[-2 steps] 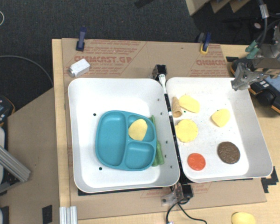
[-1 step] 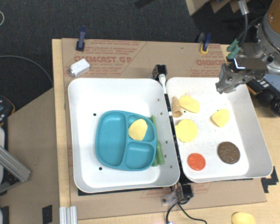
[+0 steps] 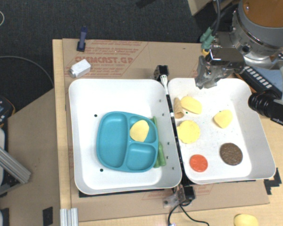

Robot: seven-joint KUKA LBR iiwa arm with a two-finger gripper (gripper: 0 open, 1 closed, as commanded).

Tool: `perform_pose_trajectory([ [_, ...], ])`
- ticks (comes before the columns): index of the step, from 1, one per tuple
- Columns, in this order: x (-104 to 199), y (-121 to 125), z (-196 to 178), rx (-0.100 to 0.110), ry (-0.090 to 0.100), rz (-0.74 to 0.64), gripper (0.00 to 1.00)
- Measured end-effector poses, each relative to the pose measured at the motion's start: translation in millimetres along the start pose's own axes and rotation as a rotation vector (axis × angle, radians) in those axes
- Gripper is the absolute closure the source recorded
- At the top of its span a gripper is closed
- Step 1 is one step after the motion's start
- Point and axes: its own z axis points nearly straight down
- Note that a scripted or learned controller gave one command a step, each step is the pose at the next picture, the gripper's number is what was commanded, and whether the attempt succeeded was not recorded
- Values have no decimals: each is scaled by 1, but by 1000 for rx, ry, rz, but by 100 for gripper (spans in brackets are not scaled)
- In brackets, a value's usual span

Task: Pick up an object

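Arm poised above right bin (image 3: pixel 254 126), seemingly.

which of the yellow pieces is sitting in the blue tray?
The yellow piece in the blue tray's upper right compartment, in the left bin. The other three yellow pieces lie loose in the right bin.

A divided tray (image 3: pixel 125 147) sits in the left bin (image 3: pixel 80 126), one food piece (image 3: pixel 139 131) in its upper right compartment. Five food pieces (image 3: pixel 188 132) lie scattered in the right bin (image 3: pixel 262 154), the gripper (image 3: pixel 206 81) above its far left corner.
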Motion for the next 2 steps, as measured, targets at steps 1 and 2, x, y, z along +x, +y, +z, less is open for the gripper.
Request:
perform_pose_trajectory([
  [1, 7, -1, 210, 25, -6, 10, 100],
  [2, 7, 0, 98, -7, 0, 7, 100],
])
